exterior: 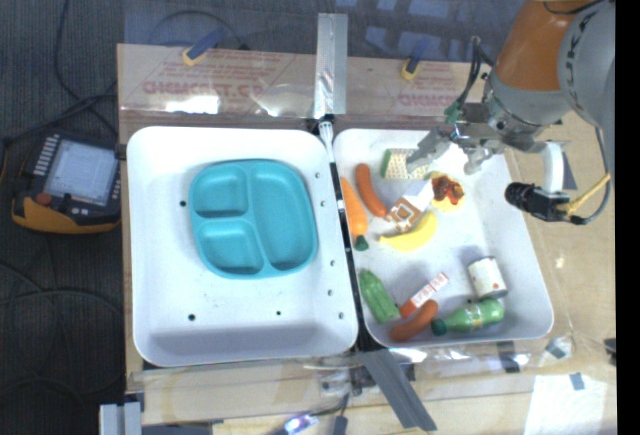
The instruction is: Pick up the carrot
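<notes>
The carrot (352,209) is orange with a small green tip at its near end. It lies lengthwise against the left wall of the right bin (525,243), close to the divider between the bins. My gripper (450,159) hangs over the far part of the same bin, well to the right of the carrot and apart from it. Its fingers (424,155) are spread open with nothing between them. A dark red item (447,188) lies just below the gripper.
Beside the carrot lie a reddish sausage (370,191), a yellow banana (416,232) and a pale cracker (395,163). Nearer the front are a green vegetable (378,295), another sausage (413,319), a green bottle (470,316) and a white can (487,276). The left bin holds a teal divided plate (250,216).
</notes>
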Tool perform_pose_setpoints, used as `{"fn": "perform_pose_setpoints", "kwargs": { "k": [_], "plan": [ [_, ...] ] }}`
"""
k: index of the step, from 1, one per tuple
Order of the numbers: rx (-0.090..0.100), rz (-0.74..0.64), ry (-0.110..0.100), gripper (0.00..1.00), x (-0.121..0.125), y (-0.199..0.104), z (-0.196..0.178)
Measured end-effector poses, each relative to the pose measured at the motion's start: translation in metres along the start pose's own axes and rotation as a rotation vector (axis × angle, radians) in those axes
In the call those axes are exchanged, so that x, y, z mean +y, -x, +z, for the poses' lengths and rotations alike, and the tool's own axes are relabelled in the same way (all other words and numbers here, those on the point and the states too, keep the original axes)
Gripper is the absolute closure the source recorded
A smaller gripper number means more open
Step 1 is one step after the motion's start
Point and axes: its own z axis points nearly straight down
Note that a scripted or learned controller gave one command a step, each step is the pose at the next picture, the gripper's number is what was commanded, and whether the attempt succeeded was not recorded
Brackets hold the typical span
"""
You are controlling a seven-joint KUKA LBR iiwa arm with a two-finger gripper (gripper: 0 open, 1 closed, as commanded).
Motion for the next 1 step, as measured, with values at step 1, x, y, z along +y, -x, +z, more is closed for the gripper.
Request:
{"fn": "perform_pose_setpoints", "kwargs": {
  "k": [1],
  "plan": [
    [0.001,-0.170,-0.001,0.00,-0.0580,-0.0110,0.0908]
  ]
}}
